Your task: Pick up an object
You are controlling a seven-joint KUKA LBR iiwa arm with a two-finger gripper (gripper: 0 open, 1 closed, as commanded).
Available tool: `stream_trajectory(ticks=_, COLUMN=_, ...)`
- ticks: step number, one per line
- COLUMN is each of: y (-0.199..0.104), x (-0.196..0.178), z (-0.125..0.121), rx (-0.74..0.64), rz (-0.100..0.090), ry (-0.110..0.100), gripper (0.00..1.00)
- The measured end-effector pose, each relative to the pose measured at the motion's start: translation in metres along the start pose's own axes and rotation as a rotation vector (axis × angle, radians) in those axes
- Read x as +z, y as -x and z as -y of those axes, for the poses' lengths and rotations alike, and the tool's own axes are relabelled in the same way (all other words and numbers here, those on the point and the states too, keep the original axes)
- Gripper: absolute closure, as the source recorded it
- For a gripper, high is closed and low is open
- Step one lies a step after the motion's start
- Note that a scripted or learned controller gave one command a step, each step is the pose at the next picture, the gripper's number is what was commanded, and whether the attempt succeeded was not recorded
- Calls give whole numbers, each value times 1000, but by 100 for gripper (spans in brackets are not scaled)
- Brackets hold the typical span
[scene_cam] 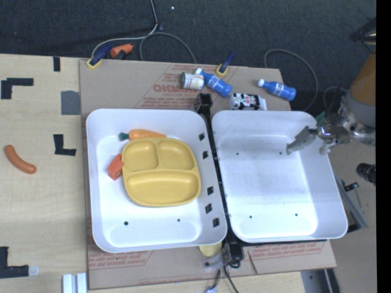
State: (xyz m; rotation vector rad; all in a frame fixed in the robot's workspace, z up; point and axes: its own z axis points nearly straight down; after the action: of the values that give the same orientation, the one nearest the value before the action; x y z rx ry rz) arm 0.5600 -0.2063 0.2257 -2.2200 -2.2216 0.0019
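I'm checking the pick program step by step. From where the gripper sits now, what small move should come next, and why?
Probably a sweep left toward the left bin. The gripper sits over the right bin's upper right corner, while the yellow tray, carrot and orange piece all lie in the left one.

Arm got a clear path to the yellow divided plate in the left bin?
Probably yes. The gripper sits over the right bin, and nothing lies on top of the yellow plate; only the low rims between the bins lie between.

The arm (366, 96) is reaching in from the right, its wrist sitting low. The gripper (303, 140) is pointing left, with nothing between its fingers.
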Motion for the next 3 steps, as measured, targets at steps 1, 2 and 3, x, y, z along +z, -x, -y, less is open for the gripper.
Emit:
stream_trajectory(ticks=1, y=-54, x=147, z=-7, rx=-4, rz=2, ry=3, gripper=0)
stream_trajectory(ticks=2, y=-54, x=133, z=68, rx=2, rz=-2, ry=-4, gripper=0)
stream_trajectory(ticks=3, y=-110, x=117, z=3, rx=-5, rz=0, ry=3, gripper=0)
